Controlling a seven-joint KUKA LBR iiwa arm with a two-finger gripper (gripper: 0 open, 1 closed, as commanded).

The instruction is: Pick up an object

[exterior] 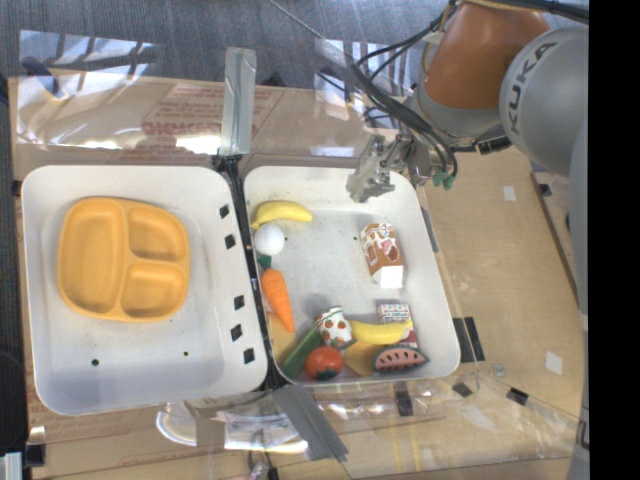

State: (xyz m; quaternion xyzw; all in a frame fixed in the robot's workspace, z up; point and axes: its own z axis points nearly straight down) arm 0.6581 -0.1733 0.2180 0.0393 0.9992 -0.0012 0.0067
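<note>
My gripper (pixel 368 182) hangs over the far edge of the right bin (pixel 330 268), with nothing between its fingers. Below it in that bin lie a brown and white carton (pixel 380 249), a yellow banana (pixel 281 212), a white ball (pixel 268 238) and an orange carrot (pixel 277 299). At the near end are a small patterned cup (pixel 334 327), a second banana (pixel 381 332), a tomato (pixel 323 363), a green vegetable (pixel 299 351) and a watermelon slice (pixel 398 359).
The left bin (pixel 60 368) holds a yellow divided plate (pixel 122 258). A black divider (pixel 240 258) with clips runs between the bins. Cardboard and shiny plastic sheet surround the bins. The arm's grey and orange body (pixel 500 58) fills the upper right.
</note>
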